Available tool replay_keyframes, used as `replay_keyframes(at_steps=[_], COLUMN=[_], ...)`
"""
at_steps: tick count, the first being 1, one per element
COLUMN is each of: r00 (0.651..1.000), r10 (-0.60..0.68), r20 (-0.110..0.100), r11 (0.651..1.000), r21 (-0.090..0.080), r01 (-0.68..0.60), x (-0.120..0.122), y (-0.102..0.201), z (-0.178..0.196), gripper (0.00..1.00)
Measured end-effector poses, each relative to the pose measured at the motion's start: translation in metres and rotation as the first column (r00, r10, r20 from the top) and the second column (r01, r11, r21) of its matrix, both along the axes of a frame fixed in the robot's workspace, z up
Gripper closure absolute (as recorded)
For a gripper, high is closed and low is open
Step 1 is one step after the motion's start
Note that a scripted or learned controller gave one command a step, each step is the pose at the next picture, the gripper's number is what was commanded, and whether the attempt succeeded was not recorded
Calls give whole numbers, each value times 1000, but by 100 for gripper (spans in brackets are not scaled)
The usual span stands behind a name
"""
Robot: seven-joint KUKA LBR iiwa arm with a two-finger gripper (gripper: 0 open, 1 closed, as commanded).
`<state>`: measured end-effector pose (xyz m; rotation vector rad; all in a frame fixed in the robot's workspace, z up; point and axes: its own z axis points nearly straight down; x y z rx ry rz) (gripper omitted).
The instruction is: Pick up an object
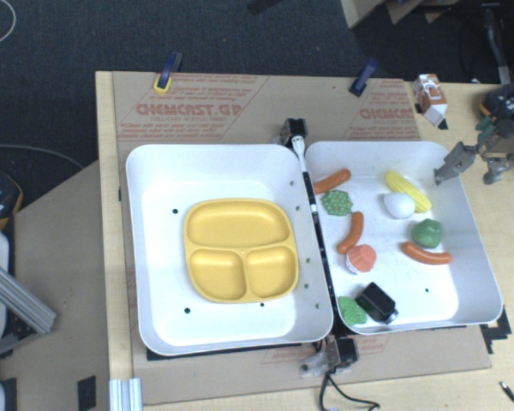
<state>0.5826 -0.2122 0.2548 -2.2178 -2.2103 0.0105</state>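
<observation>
Fingers [473, 164] spread wide, holding nothing, hovering at the right bin's [475, 229] far right rim — the yellow corn [409, 191] and white egg [400, 205] lie just left of them, green pepper [427, 231] nearer the camera.

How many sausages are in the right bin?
3: one sausage at the top left, one upright in the middle, one at the right below the green ball.
</observation>
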Motion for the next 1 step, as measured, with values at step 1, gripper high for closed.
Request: replay_keyframes(at_steps=[1], r00=[1000], r10=[3], r20=[13], r11=[1000], r21=[-4], r01=[-3], x=[3], y=[1], z=[7], gripper=[0])
